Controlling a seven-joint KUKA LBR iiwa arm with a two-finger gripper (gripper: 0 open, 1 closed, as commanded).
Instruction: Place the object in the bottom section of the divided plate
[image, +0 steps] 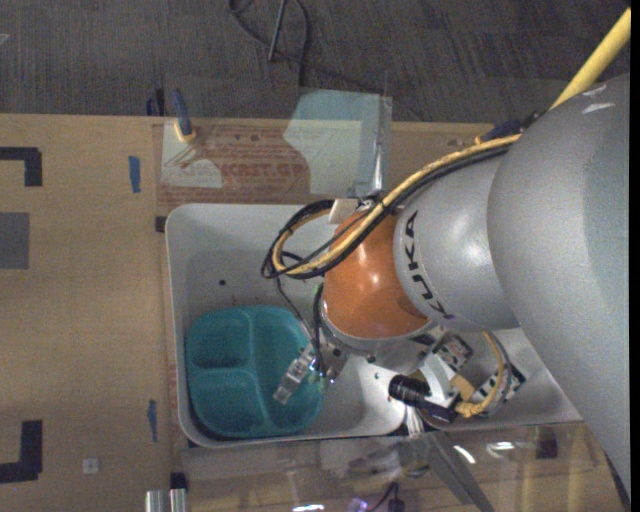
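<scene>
My claw (296, 377) is hovering over the teal divided plate (235, 375) in the white bin (215, 250); I cannot tell its state. My orange band (365, 280) is blocking everything behind.

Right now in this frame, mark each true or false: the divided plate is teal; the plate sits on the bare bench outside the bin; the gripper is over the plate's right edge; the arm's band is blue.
1. The divided plate is teal. True.
2. The plate sits on the bare bench outside the bin. False: it lies inside the white bin, at its lower left.
3. The gripper is over the plate's right edge. True.
4. The arm's band is blue. False: the band above the wrist is orange.
</scene>
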